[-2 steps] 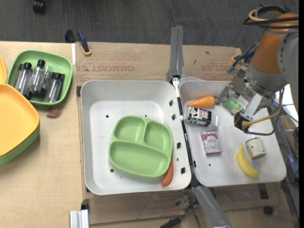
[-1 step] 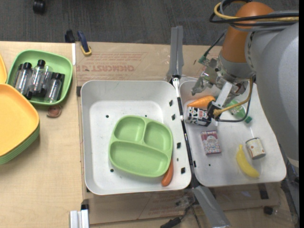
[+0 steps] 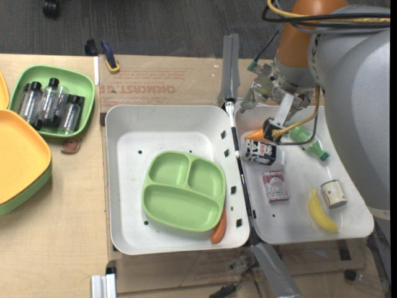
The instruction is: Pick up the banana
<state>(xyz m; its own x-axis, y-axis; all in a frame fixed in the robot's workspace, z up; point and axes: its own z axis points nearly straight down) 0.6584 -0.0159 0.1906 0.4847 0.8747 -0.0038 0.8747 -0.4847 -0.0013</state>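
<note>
Camera view, right shallow white bin (image 3: pixel 291 223): look toward 5 o'clock on its floor for the yellow curved banana (image 3: pixel 323 213), lying flat with its length running from 11 to 5. Note the small stubby white-and-brown can (image 3: pixel 335 194) at the banana's 1 o'clock, touching it or just beside it; cannot tell which.

Judge the step in hand as the approach, not yet made. Find the metal gripper (image 3: pixel 255 98) well apart at the banana's 11 o'clock, up by the bin's far rim; whether parted or clenched, cannot tell. To do the step well, bring it over the banana's middle, turn it across the short width, and keep clear of the can so as not to nudge it. Close gently on the soft skin, then lift straight up.

Count one banana and one can. Further out, at the banana's 10 o'clock, count one flat pink-red printed packet (image 3: pixel 275 186). Beyond that, toward 11, count one black-and-white cow-patterned carton (image 3: pixel 259 151), with one orange tapered piece (image 3: pixel 254 135) just behind it. At 12, count one green plastic bottle (image 3: pixel 310 140) on its side.

In the left shallow white bin (image 3: pixel 124 166), count one pale green three-part plate (image 3: pixel 185 191) and one orange-red sausage-shaped piece (image 3: pixel 218 230) at the plate's 5 o'clock edge.

On the bench toward 9 o'clock, count one green square tray (image 3: pixel 84 85) holding what look like four clear black-capped bottles (image 3: pixel 46 99), plus a stack of yellow plates (image 3: pixel 18 160), number not countable.
</note>
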